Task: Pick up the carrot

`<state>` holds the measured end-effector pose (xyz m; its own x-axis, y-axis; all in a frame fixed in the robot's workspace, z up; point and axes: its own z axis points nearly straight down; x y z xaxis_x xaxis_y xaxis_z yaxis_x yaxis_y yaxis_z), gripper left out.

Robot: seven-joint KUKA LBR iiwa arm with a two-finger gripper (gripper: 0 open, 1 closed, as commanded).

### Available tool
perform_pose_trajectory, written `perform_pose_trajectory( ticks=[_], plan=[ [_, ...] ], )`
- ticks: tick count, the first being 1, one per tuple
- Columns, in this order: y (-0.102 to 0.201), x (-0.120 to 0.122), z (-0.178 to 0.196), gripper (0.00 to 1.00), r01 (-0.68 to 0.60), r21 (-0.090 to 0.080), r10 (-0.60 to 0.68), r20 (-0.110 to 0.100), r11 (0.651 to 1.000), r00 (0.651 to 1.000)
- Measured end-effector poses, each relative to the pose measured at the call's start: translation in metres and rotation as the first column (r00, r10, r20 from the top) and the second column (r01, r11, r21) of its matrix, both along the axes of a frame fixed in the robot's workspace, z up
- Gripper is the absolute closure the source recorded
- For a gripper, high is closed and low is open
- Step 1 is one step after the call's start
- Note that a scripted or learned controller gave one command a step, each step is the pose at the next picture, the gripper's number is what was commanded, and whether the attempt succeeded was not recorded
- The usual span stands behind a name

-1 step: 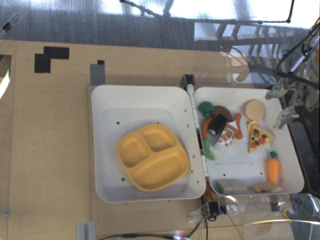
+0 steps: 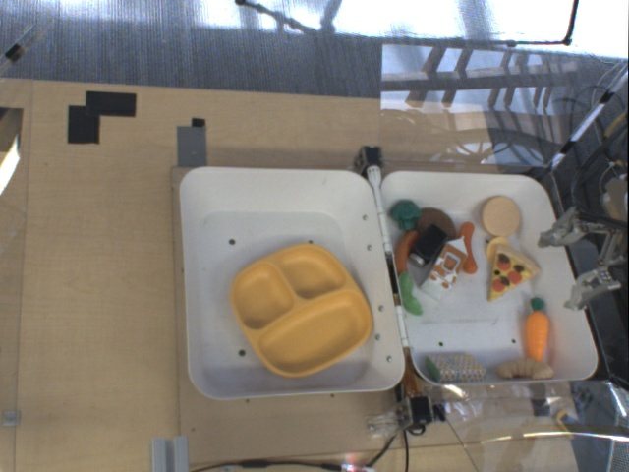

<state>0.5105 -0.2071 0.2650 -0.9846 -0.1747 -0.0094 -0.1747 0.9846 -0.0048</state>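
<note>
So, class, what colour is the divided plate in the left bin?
Yellow: the divided plate, seen in the camera view.

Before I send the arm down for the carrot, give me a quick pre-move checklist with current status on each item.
1. Carrot in sight, lying in the right bin near its right wall: ok.
2. Carrot top clear of other items: ok; the pizza slice lies just above it, apart.
3. Room below the carrot: not ok; a tan piece sits right at its tip.
4. Gripper empty: ok, fingers spread with nothing between them.
5. Gripper over the carrot: not ok; it sits at the bin's right edge, up and right of it.
6. Yellow plate in the left bin, out of the path: ok.
</note>
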Motion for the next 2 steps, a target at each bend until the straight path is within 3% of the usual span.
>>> perform_pose_trajectory(
  ticks=[1,2],
  plan=[
    [0.003,0.01,-0.058,0.0,-0.244,0.001,0.244,-0.003,0.97,0.97],
    [0.002,0.009,-0.175,0.0,-0.424,-0.007,0.424,0.005,0.906,0.906]
  ],
)
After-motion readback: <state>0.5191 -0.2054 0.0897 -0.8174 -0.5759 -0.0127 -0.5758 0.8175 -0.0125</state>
